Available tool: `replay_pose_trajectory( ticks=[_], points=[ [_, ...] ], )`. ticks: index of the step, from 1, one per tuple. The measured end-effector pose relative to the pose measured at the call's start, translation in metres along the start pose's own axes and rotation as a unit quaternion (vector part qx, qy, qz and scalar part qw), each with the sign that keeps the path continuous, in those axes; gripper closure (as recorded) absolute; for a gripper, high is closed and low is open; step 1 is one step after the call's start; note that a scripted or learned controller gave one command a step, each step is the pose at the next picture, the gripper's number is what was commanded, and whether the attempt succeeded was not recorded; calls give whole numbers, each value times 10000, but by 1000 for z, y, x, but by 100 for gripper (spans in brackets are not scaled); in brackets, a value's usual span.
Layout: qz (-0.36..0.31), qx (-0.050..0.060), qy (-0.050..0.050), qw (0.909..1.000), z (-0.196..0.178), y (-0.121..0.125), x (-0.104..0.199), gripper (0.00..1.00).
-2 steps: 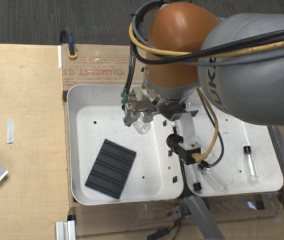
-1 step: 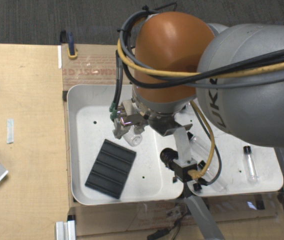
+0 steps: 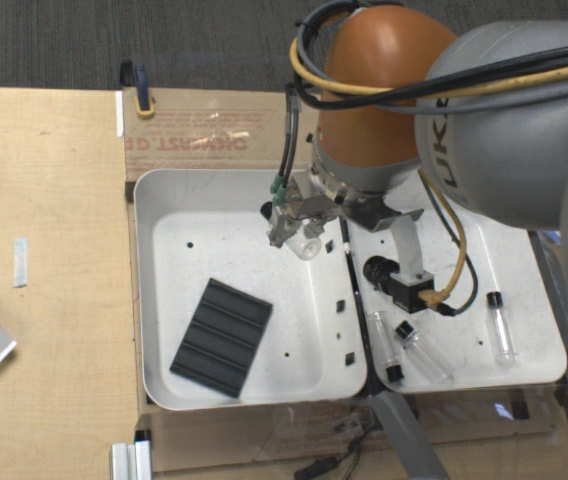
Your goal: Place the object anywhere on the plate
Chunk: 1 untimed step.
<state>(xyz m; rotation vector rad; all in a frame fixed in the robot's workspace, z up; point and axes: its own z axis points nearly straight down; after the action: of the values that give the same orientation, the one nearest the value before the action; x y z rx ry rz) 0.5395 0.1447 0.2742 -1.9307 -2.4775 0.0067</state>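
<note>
Gripper (image 3: 299, 230) hangs over left bin (image 3: 164, 268), near its upper right part, beside divider between bins. Small clear object (image 3: 307, 245) sits at fingertips; whether clamped or merely touching, cannot tell. Dark ribbed plate (image 3: 222, 337) lies flat on left bin floor, well apart from gripper, toward lower left, tilted diagonally.

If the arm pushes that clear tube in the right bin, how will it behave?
The clear tube looks round and smooth, so it would probably roll sideways. It seems thin and light, so likely slippery to pinch and possibly fragile. It lies flat in the right bin.
</note>
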Motion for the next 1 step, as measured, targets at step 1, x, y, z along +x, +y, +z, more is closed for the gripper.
replay_pose_trajectory(
  ticks=[1],
  points=[
    [-440,-3,1,9990,48,56,7,100]
  ],
)
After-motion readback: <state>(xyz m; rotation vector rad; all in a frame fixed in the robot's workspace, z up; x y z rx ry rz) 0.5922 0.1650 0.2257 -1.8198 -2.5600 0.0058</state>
